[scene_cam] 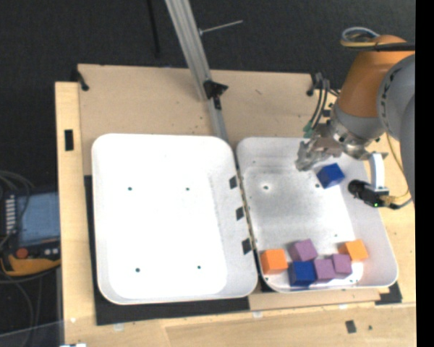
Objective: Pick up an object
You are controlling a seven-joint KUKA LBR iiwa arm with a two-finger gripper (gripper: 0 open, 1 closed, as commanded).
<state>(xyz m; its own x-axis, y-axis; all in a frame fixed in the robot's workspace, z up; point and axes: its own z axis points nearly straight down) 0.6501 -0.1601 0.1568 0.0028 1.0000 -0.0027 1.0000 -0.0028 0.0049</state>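
Blue cube [330, 175] just beside tool [308, 157]

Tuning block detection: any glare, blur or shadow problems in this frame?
Camera view: left bin glares near-white, almost featureless; right bin looks grey and speckled; end effector is soft and slightly blurred beside the lone blue block; clustered blocks at the near wall stay distinct, with faint shadows.

A small blue cube [330, 175] lies in the upper part of the right bin [289, 194], tilted so its corners point diagonally, well apart from the others. Along the bin's near edge sits a cluster: an orange cube [274, 260], a purple cube [302, 250], a dark blue cube [301, 273], two more purple cubes [333, 267] side by side, and another orange cube [356, 249].
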